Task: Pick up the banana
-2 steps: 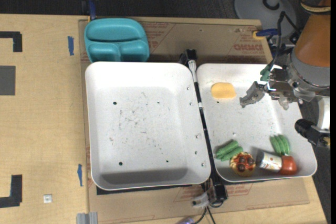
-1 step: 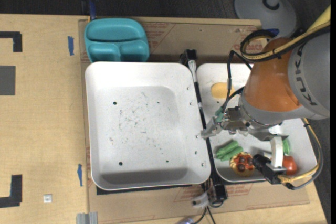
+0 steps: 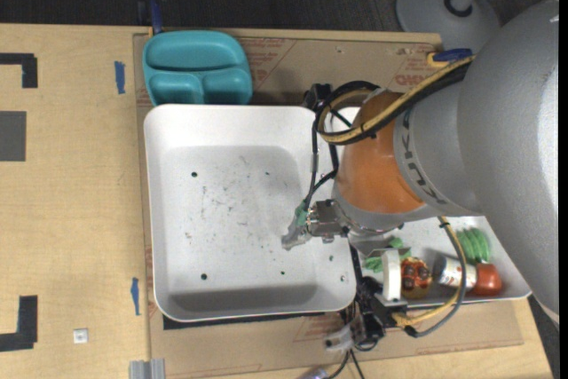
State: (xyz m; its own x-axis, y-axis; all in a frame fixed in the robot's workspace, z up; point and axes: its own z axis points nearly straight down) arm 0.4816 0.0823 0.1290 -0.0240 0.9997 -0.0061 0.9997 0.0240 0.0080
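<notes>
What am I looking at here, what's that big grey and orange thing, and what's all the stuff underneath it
You are looking down at a slant from one fixed camera above a workbench. The big grey shape with the orange band is a robot arm reaching in from the right. Its two-finger gripper hangs over the right part of the left white bin; I cannot tell whether it is open or holding anything. That bin's floor shows only specks and small holes. The arm hides most of the right white bin, but some small toy-like items show there, coloured red, green and white. I cannot pick out a banana. Behind the left bin sits a teal divided tray, on a cardboard-covered bench.
</notes>
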